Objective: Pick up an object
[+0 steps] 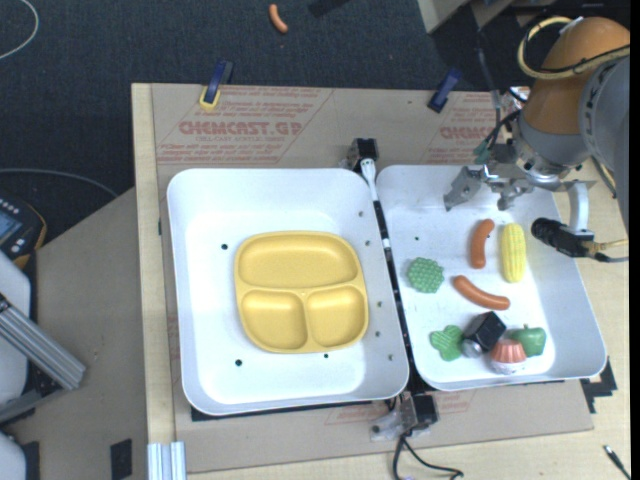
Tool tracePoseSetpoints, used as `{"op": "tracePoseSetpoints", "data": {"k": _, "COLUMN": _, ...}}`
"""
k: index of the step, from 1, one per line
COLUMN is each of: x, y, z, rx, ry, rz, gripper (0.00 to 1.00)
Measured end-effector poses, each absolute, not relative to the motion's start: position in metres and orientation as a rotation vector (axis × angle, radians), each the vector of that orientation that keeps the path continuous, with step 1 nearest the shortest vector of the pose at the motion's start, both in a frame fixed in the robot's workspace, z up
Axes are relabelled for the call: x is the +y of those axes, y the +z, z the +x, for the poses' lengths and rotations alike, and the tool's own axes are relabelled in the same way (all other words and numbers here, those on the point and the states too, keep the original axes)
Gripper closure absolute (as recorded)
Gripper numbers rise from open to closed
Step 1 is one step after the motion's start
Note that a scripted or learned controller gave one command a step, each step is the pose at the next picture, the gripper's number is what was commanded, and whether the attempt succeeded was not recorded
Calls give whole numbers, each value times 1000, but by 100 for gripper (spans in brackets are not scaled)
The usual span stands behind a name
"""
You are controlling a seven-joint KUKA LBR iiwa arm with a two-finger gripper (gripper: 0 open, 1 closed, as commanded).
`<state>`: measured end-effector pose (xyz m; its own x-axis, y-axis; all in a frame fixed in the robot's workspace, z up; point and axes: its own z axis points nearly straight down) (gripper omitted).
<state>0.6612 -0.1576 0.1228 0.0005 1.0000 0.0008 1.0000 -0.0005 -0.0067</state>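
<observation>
Landmark: the right bin, the white bin nearer the arm; every place below is given against it.
Arm: grey with an orange band, it reaches over the right bin's far right corner.
Gripper: hangs above the bin's far end, its two fingers spread apart and released, with nothing between them.
Upright sausage: orange-red, lying lengthwise in the bin's middle, just below the gripper.
Corn cob: yellow, just beside the upright sausage, toward the bin's right wall.
Slanted sausage: nearer the bin's front than the first sausage, lying at a slant.
Green leafy piece: close to the bin's left wall, level with the slanted sausage.
Front cluster: a green broccoli piece, a black block, a red-and-white piece and a green pepper sit close together by the bin's front wall.
Left bin: touches the right bin's left side and holds a yellow divided plate.
Stray sausage: on the dark floor, well apart from the right bin, beyond the board.
</observation>
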Motion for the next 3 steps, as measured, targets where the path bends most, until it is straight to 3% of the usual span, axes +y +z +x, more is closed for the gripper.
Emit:
{"op": "tracePoseSetpoints", "data": {"k": 1, "x": -157, "y": 82, "z": 660, "rx": -2220, "ry": 5, "rz": -2217, "gripper": 0}}
{"op": "tracePoseSetpoints", "data": {"k": 2, "x": -157, "y": 96, "z": 662, "rx": -2224, "ry": -1, "rz": -2221, "gripper": 100}}
{"op": "tracePoseSetpoints", "data": {"k": 3, "x": -158, "y": 155, "z": 655, "rx": -2226, "ry": -6, "rz": -2228, "gripper": 100}}
